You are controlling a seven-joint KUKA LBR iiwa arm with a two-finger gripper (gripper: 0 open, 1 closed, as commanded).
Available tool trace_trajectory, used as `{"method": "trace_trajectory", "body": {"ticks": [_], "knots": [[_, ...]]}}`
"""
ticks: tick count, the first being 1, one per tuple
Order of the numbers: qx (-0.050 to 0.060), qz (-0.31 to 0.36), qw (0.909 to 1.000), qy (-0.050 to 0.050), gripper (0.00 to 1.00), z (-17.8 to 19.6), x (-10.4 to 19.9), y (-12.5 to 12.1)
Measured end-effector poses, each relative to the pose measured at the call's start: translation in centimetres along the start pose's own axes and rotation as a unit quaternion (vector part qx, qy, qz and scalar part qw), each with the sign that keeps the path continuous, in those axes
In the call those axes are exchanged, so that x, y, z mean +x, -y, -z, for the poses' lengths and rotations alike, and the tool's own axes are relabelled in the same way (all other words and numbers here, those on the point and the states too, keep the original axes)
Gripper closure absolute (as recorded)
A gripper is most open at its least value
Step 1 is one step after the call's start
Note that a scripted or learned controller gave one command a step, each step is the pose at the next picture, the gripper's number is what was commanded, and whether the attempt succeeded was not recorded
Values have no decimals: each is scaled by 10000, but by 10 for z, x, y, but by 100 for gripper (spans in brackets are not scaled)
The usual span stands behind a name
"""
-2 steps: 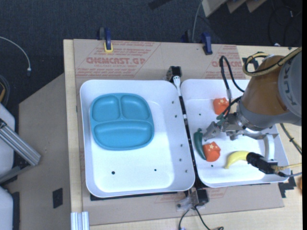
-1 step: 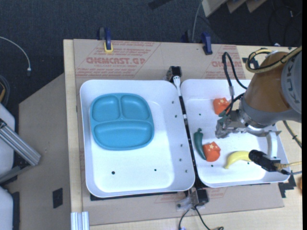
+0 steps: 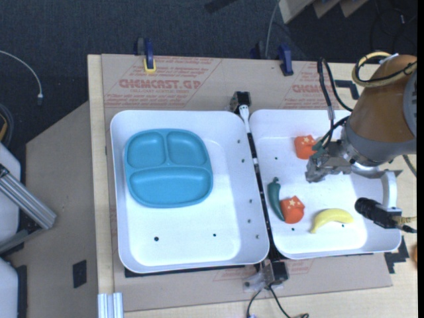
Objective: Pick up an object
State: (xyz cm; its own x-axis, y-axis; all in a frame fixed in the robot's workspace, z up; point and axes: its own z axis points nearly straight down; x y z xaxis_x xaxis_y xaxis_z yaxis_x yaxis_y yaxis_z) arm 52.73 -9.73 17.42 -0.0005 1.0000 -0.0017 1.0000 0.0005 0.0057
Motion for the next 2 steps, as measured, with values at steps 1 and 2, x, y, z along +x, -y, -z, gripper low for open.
{"method": "trace_trajectory", "body": {"ticks": [1,2], "knots": [[-8,3,10000,1,100,54,0,-2],[19,24,10000,-15,100,46,47,-15]]}}
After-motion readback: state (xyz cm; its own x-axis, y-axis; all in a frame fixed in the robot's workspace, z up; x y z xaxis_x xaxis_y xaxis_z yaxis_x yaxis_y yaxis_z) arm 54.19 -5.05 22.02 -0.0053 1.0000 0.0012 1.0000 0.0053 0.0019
